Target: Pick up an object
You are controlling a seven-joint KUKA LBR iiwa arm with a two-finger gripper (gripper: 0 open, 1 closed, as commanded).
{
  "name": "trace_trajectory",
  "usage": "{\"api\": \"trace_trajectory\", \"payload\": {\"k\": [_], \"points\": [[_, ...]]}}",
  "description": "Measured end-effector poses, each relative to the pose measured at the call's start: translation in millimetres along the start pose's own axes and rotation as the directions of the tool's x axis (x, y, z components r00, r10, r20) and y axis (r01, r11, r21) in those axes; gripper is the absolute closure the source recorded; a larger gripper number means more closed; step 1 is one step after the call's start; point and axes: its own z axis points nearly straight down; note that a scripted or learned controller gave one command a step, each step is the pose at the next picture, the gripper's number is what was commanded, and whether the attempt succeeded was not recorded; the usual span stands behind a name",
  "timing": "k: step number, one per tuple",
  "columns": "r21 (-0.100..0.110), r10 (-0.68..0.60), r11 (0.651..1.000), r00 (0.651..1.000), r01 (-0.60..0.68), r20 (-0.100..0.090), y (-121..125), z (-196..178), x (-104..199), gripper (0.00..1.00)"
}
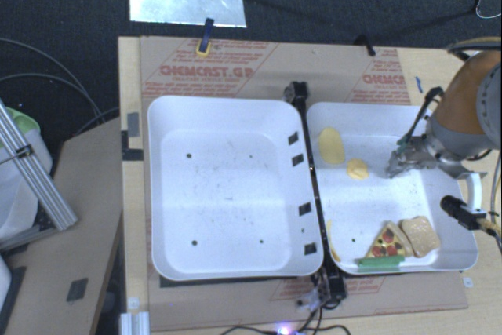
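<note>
A dark carpet surrounds the desk (259, 63) bearing two white bins. In the right bin (369, 115), the tool (398, 162), its clench unreadable, approaches; at its 9 o'clock lies a small yellow piece (358, 169). Next: descend and close.

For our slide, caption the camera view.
Gripper low in right bin beside yellow pieces; pizza slice near front.
</note>
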Motion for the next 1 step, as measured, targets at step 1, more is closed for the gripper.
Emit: {"api": "trace_trajectory", "payload": {"k": [1], "points": [[0.013,-0.001,1.0,1.0,0.001,-0.009,-68.5,1.3,84.0,1.0]]}}
